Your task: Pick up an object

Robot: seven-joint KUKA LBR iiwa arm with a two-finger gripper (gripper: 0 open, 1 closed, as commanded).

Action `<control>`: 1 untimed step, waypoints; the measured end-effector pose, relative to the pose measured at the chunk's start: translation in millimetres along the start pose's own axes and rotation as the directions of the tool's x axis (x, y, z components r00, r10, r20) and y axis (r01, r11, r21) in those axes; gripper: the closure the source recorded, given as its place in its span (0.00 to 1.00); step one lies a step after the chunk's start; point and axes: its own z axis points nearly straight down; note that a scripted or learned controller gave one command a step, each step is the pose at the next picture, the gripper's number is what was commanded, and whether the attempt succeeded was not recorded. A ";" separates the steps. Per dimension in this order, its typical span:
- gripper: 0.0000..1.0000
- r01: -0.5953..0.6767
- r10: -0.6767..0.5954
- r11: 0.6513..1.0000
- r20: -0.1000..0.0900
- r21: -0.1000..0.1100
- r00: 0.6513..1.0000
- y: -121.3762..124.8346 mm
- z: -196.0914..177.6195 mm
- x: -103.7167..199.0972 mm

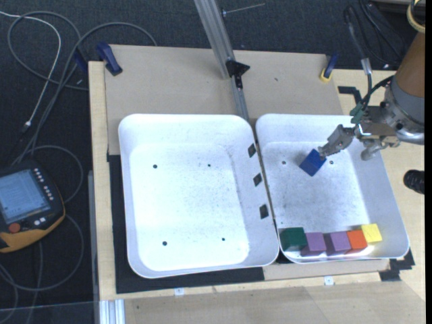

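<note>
From my remote station I see the blue block [312,162] lying tilted in the right bin [378,181], toward its twelve o'clock end. The pincer [351,144] sits just beside it at two o'clock (one finger almost touching), fingers apart, nothing clamped. The arm [408,93] reaches in from three o'clock, wrist angled downward.

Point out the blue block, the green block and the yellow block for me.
blue block [311,162], camera view, middle of its top face.
green block [292,237], camera view, top face.
yellow block [372,233], camera view, top face.
</note>
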 end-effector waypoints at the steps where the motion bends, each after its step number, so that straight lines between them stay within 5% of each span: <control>1: 0.00 -0.001 0.001 1.000 0.002 -0.001 1.000 64.1 1.3 -7.8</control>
